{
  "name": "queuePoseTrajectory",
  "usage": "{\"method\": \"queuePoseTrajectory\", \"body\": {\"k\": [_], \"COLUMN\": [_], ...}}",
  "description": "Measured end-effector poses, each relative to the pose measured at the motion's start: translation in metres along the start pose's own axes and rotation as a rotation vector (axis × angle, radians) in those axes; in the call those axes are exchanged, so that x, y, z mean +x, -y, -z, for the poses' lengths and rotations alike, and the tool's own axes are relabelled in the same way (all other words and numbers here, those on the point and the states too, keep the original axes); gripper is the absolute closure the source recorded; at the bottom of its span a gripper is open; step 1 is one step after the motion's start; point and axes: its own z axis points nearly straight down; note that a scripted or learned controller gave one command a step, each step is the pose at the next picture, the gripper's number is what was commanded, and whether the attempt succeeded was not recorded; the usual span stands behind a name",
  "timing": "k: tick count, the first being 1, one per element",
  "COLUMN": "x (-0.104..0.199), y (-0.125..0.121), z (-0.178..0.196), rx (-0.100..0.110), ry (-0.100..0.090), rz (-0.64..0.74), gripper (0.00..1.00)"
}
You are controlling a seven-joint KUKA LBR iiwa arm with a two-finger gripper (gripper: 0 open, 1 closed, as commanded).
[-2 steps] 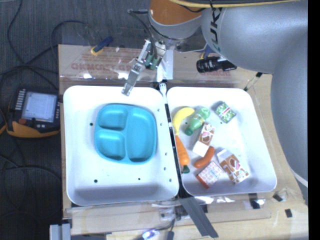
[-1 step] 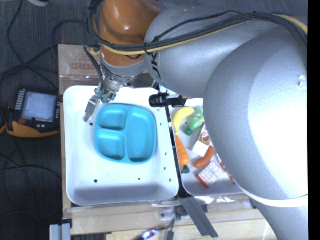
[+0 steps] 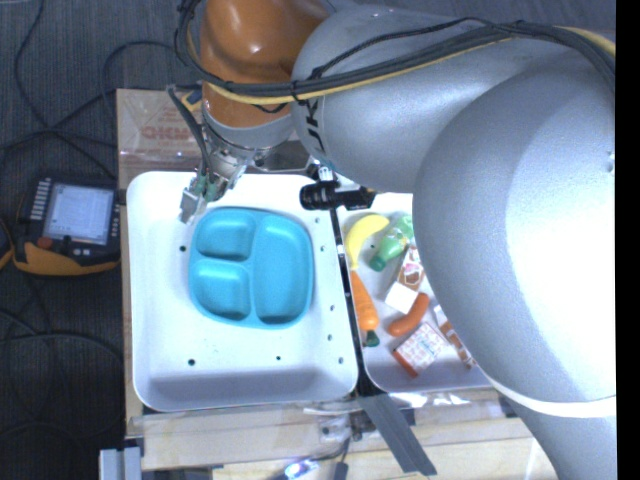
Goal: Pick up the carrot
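Note:
The orange carrot (image 3: pixel 364 304) with a green stem end lies along the left wall of the right bin (image 3: pixel 372 376), pointing up and down. My gripper (image 3: pixel 192 204) hangs over the far left corner of the left bin (image 3: pixel 160 368), just past the upper left edge of the blue plate (image 3: pixel 252 266), well away from the carrot. Nothing shows between its tips. The big grey arm covers most of the right bin.
A blue three-compartment plate sits in the left bin. Beside the carrot lie a yellow banana (image 3: pixel 363 234), a green bottle (image 3: pixel 390 245), a red sausage (image 3: pixel 408 316) and small packets (image 3: pixel 420 348). A handheld pendant (image 3: pixel 68 224) rests left of the bench.

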Motion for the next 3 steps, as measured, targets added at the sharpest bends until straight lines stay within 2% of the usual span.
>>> {"method": "queuePoseTrajectory", "body": {"k": [1, 2, 3], "x": [0.037, 0.022, 0.060], "y": [0.028, 0.028, 0.043], "z": [-0.044, -0.061, -0.019], "rx": [0.004, 0.001, 0.001], "ry": [-0.001, 0.000, -0.001], "rz": [-0.424, 0.152, -0.063], "gripper": [1.00, 1.00, 1.00]}}
